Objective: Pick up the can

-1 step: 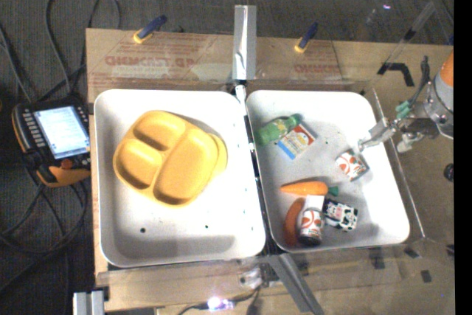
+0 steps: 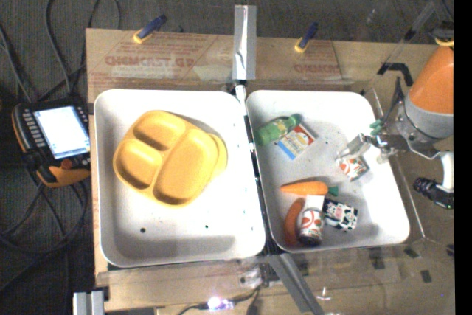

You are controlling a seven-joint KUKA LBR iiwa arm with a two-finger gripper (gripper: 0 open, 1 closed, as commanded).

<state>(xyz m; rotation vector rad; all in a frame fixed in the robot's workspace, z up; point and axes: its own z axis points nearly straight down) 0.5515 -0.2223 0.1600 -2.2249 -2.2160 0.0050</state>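
The can (image 2: 310,222), red and white with a pale top, stands near the front of the right bin (image 2: 383,229). It sits between a red sausage-shaped toy (image 2: 292,215) and a black-and-white cow-patterned carton (image 2: 341,214). My gripper (image 2: 359,149) hovers at the right side of that bin, well to the can's upper right and apart from it. A small red-and-white object (image 2: 353,167) sits directly under the gripper tip; whether it is gripped or just lying there is unclear.
A carrot (image 2: 303,189) lies just behind the can. A green bottle (image 2: 276,129) and a small printed box (image 2: 295,141) rest at the bin's back left. The left bin (image 2: 118,232) holds a yellow divided tray (image 2: 170,156). A metal divider (image 2: 244,40) stands behind the bins.
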